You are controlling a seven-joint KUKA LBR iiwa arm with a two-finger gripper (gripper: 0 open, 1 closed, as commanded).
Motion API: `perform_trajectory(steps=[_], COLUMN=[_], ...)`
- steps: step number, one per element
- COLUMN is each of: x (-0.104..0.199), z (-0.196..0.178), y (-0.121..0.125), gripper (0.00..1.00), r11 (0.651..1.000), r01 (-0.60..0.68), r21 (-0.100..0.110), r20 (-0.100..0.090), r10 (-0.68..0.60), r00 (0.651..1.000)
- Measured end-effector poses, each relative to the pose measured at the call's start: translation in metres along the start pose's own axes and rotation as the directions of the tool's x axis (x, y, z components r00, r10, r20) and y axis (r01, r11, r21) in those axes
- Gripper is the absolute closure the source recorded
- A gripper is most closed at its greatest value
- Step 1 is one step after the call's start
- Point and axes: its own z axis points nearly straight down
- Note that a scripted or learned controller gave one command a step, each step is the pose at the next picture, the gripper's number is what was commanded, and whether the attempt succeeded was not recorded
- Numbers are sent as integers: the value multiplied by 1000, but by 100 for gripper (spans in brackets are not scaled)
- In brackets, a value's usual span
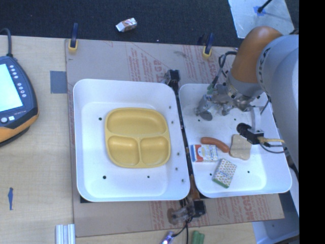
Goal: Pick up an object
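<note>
Clearly, the gripper (207,111) hangs over the far left corner of the right bin (256,182), above bare white floor. From this slanted view I cannot tell whether its jaws are open or closed, and I see nothing held in them.

The things to pick lie together in the nearer half of the same bin. The closest one is the sausage (215,143). It lies toward the near side of the bin from the gripper and a little to the view's right, with a strip of bare floor between them. Its long axis runs almost across the view, and the right end sits slightly lower. I judge that the gripper must travel toward the near edge and close across the thin width of the sausage, not along its length.

The sausage is orange-red, smooth and rounded, and probably plastic. Its right end touches or nearly touches the toast (240,147), a pale tan slab with a rough-looking face. Just beside its left end lies the carton (203,152), small, flat and printed in red, white and blue. The packet (224,173), flat with a green pattern, rests nearer the front and apart from the others.

The left bin (81,136) holds a yellow divided plate (137,137), which is glossy and shallow.
</note>
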Motion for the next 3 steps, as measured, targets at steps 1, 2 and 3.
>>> perform_trajectory(steps=[1, 2, 3], x=[15, 4, 18], z=[0, 0, 0], y=[9, 9, 9], gripper=[0, 0, 0], r11=[1000, 1000, 1000], r01=[0, -1, 0], r21=[0, -2, 3], r20=[0, 1, -1], r10=[0, 1, 0], r00=[1000, 1000, 1000])
